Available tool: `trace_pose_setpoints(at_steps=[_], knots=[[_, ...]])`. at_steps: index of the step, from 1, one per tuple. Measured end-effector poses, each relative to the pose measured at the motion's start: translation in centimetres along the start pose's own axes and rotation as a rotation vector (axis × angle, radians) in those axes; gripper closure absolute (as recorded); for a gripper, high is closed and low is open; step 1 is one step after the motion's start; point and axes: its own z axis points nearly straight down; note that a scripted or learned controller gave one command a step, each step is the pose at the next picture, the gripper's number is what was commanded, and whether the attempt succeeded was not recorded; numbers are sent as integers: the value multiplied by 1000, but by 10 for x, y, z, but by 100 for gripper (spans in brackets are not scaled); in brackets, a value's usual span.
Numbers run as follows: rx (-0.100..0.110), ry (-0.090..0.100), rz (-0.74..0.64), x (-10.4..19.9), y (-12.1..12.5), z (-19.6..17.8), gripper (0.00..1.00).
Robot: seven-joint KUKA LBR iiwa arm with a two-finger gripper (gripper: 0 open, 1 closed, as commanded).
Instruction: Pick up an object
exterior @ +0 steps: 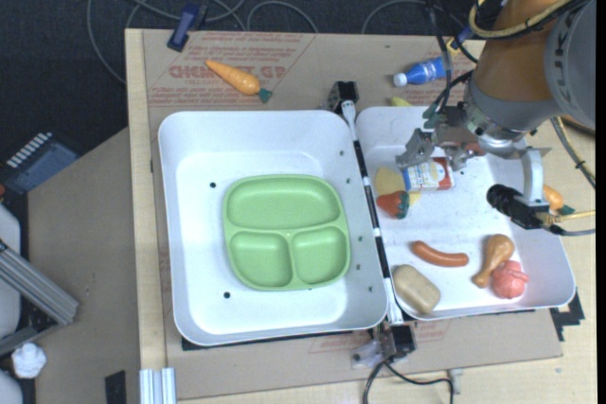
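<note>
Presently the end effector [431, 149] hangs low in the right bin [559, 272], fingers spread over a small labelled bottle [428, 175] — nothing pinched. Crowding poses the risk: a yellow piece [388, 179] and red pepper [391, 202] touch it, so closing could nudge it away.

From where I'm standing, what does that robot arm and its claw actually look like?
The arm is thick, rounded and grey, with a broad orange band above the wrist. Thin cables, yellow and black, loop around it. The gripper is small, grey metal, with two fingers.
</note>
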Motion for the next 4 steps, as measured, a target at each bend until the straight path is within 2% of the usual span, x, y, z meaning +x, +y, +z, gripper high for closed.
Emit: trace_pose_setpoints(at_steps=[1, 2, 3, 4], knots=[[-5, -2, 0, -4, 21, -47, 100], [1, 0, 0, 45, -38, -50, 100], [3, 0, -1, 81, -32, -20, 100], [-2, -1, 1, 85, -27, -21, 100]])
